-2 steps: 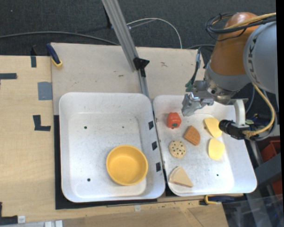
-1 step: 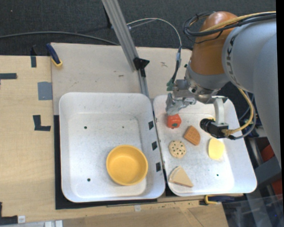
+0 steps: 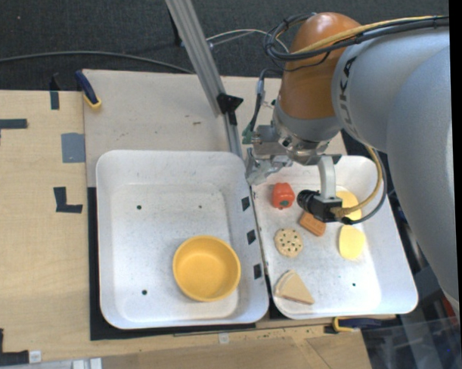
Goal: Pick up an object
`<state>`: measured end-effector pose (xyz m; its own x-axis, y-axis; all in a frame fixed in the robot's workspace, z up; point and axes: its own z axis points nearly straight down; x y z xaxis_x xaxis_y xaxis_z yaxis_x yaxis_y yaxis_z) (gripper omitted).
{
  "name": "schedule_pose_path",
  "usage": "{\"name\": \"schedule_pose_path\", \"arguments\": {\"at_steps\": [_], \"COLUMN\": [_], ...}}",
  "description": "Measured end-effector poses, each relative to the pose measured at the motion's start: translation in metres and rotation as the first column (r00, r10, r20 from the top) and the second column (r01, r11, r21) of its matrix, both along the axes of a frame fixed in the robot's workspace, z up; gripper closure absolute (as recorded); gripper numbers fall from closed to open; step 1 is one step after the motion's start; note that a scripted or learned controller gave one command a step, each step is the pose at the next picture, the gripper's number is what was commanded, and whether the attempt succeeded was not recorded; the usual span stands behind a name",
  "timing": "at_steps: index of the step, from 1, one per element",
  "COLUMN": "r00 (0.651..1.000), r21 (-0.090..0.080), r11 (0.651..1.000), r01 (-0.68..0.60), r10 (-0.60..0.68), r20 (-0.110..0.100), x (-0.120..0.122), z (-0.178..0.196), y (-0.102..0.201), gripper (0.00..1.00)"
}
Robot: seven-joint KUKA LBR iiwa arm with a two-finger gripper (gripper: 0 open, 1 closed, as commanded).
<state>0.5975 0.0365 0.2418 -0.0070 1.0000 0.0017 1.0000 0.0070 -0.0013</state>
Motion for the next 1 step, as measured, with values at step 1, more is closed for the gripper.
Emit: {"name": "schedule_pose_path", "arguments": {"at_steps": [1], "r00": [1.000], "r21": [0.000], "r11": [1.000], "r01": [0.000], "r10": [0.000], "r20": [0.000], "x": [0.0060], "z": [0.0048], "y": [0.0514], "gripper": [1.00]}}
